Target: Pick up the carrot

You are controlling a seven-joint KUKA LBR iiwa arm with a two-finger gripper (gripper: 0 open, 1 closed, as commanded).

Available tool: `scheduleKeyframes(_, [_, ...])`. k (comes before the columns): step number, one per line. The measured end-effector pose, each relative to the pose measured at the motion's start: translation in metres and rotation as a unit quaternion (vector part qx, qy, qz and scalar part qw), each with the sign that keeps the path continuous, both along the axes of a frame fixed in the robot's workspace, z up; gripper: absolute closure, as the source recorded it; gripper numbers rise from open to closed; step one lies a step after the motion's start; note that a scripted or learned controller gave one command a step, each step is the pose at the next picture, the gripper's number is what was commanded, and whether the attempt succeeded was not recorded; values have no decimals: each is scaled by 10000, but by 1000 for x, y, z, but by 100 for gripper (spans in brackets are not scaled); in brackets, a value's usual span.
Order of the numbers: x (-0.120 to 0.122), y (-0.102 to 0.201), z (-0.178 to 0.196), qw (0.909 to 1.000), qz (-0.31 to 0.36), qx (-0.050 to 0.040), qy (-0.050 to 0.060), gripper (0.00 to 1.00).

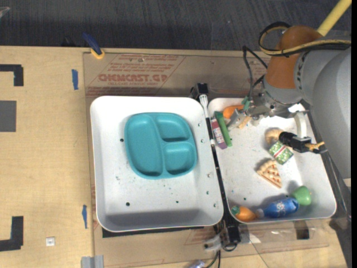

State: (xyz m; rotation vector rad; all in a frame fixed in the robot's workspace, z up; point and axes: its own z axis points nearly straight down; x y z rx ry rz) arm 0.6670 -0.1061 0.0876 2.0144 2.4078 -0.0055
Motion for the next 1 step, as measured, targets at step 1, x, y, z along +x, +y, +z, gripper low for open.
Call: scheduleKeyframes(1, [-9,8,0,9755,-2188,9,226,0])
